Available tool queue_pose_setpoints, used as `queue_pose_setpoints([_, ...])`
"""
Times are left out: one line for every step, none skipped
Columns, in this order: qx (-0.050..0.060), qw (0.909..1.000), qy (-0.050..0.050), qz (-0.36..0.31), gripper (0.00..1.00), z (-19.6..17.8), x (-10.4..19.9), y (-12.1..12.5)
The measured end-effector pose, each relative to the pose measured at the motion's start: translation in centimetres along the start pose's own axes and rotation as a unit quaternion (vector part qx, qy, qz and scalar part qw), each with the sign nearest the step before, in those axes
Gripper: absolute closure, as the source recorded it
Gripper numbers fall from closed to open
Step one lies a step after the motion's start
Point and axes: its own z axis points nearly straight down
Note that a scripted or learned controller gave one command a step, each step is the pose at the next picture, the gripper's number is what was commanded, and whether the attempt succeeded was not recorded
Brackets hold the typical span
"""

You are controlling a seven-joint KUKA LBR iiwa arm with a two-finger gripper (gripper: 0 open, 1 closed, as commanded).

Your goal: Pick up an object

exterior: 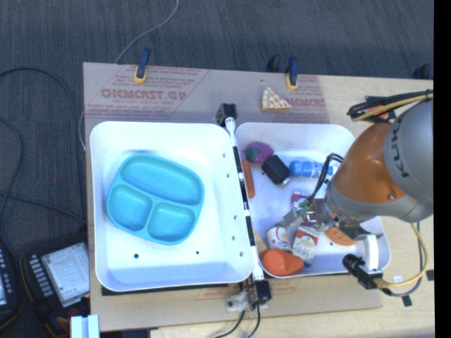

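Note:
The right bin (pixel 338 134) holds several small objects. Along its back lie a purple and green toy (pixel 259 151), a black block (pixel 275 168) and a blue bottle (pixel 304 167). A thin orange stick (pixel 248 178) lies by the left wall. At the front sit a round orange object (pixel 282 262), a red and white packet (pixel 304 244) and a whitish cup-like item (pixel 277 236). My gripper (pixel 306 215) is low in this bin, just above the packet and the cup-like item. The arm's orange band (pixel 366 171) hides the bin's right part.
The left bin (pixel 113 136) holds a blue divided plate (pixel 155 198). A metal rail (pixel 239 189) runs between the bins. A slice-shaped toy (pixel 275 100) lies on the board behind the right bin. Blue clamps (pixel 144 62) grip the board's back edge.

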Motion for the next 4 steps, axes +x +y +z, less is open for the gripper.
queue_pose_setpoints([0.000, 1.0000, 0.000, 0.001, 1.00, -1.04, -0.05, 0.10])
queue_pose_setpoints([0.000, 1.0000, 0.000, 0.001, 0.00, -1.04, -0.05, 0.10])
queue_pose_setpoints([-0.001, 1.0000, 0.000, 0.001, 1.00, -2.01, -0.08, 0.18])
queue_pose_setpoints([-0.001, 1.0000, 0.000, 0.001, 0.00, -2.01, -0.09, 0.18])
